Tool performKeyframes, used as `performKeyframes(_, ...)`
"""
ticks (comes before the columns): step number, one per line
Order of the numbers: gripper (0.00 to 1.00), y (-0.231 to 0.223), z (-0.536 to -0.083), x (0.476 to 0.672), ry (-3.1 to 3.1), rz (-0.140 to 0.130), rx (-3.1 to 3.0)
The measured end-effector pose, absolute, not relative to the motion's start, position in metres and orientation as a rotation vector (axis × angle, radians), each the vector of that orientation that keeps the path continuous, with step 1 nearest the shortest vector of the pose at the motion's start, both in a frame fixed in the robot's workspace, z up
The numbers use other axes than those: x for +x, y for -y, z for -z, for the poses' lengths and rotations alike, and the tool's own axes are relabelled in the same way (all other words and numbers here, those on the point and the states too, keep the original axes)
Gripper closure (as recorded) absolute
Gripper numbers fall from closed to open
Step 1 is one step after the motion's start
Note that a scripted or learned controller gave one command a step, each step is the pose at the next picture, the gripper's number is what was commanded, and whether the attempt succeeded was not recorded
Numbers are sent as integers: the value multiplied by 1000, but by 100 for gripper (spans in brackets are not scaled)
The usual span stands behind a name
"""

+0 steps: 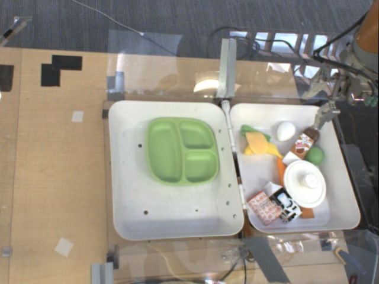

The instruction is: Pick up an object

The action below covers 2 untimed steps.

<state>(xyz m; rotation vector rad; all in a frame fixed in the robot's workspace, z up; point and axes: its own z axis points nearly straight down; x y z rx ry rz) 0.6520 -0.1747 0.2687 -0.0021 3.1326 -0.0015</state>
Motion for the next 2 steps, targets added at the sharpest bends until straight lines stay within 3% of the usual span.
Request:
performKeyframes(1,0,163,-122,664,-3101,1,-419)
performKeyframes(2,0,116,-100,644,-3065,4,-622)
